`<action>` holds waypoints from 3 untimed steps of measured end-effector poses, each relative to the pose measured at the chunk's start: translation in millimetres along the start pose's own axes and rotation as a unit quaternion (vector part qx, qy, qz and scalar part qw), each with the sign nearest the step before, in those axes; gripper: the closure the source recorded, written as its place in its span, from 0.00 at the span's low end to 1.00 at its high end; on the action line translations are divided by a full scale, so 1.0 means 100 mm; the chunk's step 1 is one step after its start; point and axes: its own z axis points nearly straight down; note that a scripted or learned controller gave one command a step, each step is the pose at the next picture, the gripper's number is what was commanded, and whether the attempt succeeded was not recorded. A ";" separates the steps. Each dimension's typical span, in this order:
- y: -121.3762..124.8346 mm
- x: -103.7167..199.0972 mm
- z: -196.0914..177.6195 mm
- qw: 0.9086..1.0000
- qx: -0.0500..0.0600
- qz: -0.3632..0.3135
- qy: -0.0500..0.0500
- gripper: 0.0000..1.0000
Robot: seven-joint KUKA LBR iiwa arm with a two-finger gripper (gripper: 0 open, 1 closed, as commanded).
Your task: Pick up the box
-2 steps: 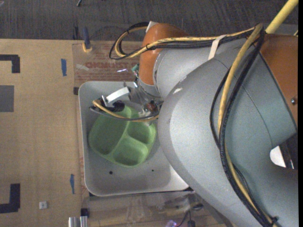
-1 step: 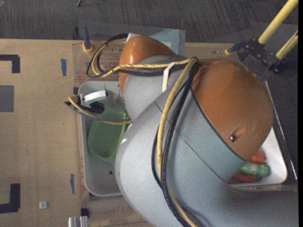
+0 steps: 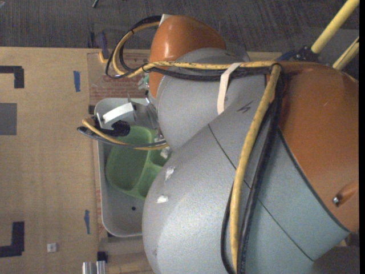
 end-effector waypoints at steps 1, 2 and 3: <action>-0.20 -0.48 -0.50 0.989 0.001 -0.145 -0.003 1.00; -0.30 -0.80 -0.06 0.996 0.000 0.090 -0.001 1.00; -0.05 -0.17 -0.28 0.998 0.000 0.064 0.000 1.00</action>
